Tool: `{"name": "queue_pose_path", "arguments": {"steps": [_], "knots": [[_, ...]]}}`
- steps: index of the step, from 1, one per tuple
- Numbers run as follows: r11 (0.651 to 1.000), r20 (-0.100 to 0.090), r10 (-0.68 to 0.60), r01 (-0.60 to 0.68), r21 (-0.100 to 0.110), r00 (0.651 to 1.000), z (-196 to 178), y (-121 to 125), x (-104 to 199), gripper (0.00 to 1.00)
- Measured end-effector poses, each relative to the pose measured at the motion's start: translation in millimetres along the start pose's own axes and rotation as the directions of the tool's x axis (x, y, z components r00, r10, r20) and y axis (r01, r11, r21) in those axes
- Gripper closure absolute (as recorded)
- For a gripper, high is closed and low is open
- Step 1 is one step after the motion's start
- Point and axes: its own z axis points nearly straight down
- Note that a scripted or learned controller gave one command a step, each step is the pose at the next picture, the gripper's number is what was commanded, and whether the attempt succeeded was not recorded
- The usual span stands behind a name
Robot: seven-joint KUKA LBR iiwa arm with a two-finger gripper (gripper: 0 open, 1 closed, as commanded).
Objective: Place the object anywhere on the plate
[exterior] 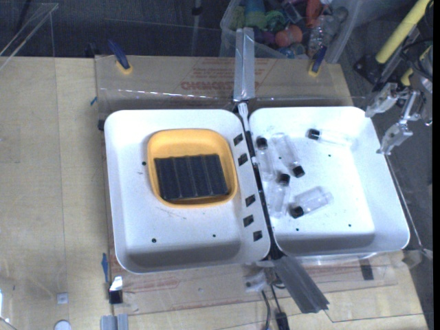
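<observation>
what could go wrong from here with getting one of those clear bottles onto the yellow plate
1. The small clear plastic bottles with black caps lie bunched on their sides in the right white bin, so a grab may slip or catch two.
2. The two-finger gripper hangs at that bin's right rim, away from the bottles.
3. The square yellow plate holds a dark ribbed insert; a round bottle could roll there.
</observation>
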Motion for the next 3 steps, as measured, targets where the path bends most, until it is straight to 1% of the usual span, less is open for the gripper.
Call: {"name": "queue_pose_path", "arguments": {"steps": [1, 2, 3], "knots": [[1.0, 0.001, -0.02, 0.02, 0.0, 1.0, -19, 1, -16, 0.0], [1.0, -0.006, -0.015, 0.015, -0.003, 1.0, -14, 2, -7, 0.0], [0.936, -0.005, -0.352, 0.352, -0.005, 0.936, 1, 4, -14, 0.0]]}}
